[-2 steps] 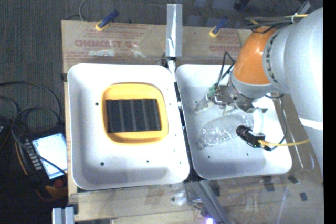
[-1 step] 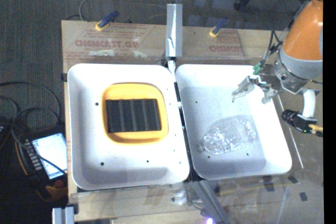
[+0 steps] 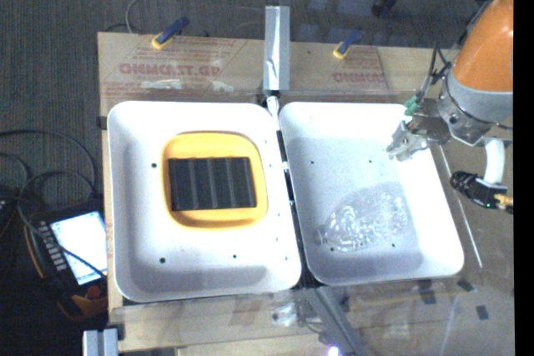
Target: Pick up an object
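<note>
Printed lettering on the cardboard

The cardboard sheet [image 3: 242, 67] under the bins carries faded red print: behind the left bin [image 3: 125, 204] it seems to read "CHEMCAST GP", though blurred. A second red mark behind the right bin [image 3: 442, 254] is too faint to read.

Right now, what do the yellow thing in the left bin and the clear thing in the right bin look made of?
Yellow tray: looks like moulded plastic, matte, with rounded edges; its black ribbed insert shows a slight sheen, plastic or rubber, can't tell which.
Clear bottle: seems thin transparent plastic, glossy; the bin floor shows through it, and crinkled highlights suggest that it is crushed.
</note>
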Motion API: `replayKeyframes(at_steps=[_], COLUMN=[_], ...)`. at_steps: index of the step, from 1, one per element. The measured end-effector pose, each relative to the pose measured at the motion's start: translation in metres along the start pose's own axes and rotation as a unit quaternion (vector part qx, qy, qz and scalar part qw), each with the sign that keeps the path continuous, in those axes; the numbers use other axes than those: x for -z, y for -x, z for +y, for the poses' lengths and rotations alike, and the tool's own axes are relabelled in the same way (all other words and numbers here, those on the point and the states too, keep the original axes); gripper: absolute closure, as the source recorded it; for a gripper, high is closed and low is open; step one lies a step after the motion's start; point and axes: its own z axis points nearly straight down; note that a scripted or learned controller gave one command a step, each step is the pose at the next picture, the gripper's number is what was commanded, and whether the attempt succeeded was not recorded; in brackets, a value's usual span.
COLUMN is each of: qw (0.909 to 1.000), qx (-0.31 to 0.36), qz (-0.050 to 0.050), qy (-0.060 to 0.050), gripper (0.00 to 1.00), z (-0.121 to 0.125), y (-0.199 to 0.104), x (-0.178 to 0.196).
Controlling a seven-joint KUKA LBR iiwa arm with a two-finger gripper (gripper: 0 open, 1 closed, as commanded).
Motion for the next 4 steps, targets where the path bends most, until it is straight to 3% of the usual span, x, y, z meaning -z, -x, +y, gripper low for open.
replayKeyframes(at_steps=[1, 2, 3, 4], qw=[1.0, 0.9958, 0.986, 0.9859], qx=[0.0, 0.091, 0.166, 0.167], qz=[0.0, 0.003, -0.002, -0.001], qy=[0.0, -0.001, 0.014, 0.016], gripper=[0.0, 0.0, 0.0, 1.0], z=[0.0, -0.071, -0.074, -0.073], y=[0.0, -0.055, -0.047, -0.049], x=[0.0, -0.097, -0.149, -0.139])
